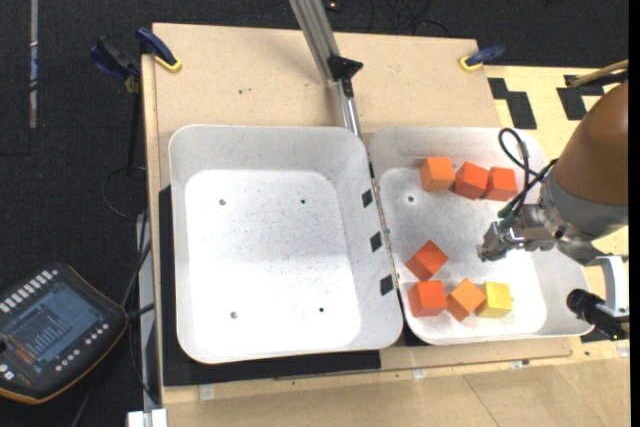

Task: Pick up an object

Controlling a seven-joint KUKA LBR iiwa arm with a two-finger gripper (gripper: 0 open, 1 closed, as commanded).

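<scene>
Camera view, left to right: we see the left bin [270, 245], then the right bin [400, 190] holding seven blocks, three [470, 180] along its far side, one [428, 259] mid-floor, three [462, 298] near its front edge. Our gripper [497, 245] hangs between the groups; its grip state we cannot tell. Descending here, we risk closing on bare floor. The arm hides the bin's right wall.

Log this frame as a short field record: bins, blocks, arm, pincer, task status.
left bin: no blocks seen
right bin: seven blocks
back row: three orange blocks near the far wall
middle: one orange block
front row: two orange blocks and one yellow block
arm: over right bin's right side
pincer: above bin floor, between rows
task status: no block seen lifted
</scene>
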